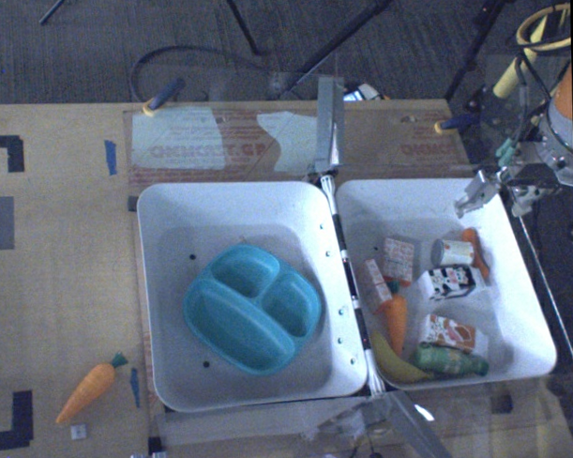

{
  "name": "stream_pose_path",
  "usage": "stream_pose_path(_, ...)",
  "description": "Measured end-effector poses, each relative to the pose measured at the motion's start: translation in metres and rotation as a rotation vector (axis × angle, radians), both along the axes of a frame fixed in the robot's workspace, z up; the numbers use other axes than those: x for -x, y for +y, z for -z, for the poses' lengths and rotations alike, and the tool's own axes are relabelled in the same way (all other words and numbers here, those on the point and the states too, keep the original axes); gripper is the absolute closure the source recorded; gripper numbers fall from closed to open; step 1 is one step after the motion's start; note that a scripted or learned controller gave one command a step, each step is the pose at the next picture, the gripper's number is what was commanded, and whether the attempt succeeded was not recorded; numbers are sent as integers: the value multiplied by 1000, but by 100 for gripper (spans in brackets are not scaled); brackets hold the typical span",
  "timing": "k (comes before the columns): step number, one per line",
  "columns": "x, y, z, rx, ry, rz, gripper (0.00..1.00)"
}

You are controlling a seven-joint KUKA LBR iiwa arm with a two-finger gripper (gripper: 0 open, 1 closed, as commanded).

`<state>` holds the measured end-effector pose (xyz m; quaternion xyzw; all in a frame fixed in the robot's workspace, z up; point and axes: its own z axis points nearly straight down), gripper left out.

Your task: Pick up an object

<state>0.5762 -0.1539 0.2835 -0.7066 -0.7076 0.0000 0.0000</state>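
The right bin (523, 290) holds several toy foods: a small pink-and-white carton (397, 259), a silver can (452, 252), a cow-patterned milk carton (448, 283), an orange juice carton (452, 333), a carrot (395, 321), a banana (392, 360) and a green bottle (453, 363). My gripper (495, 200) hovers over the bin's far right corner, above the can. It is open, with nothing between its fingers.
The left bin (165, 237) holds a blue divided plate (254, 307). Another toy carrot (86, 392) lies on the bench left of the bins. A metal divider (328, 137) stands behind the seam between the bins, and cables and stands crowd the far right.
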Motion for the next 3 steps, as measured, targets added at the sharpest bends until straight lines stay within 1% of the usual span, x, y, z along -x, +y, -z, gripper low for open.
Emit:
stream_pose_path(1,-6,-22,118,0,-2,-164,0)
stream_pose_path(2,-8,-54,196,-8,-8,-195,0)
stream_pose_path(3,-8,-57,185,0,-11,-191,100)
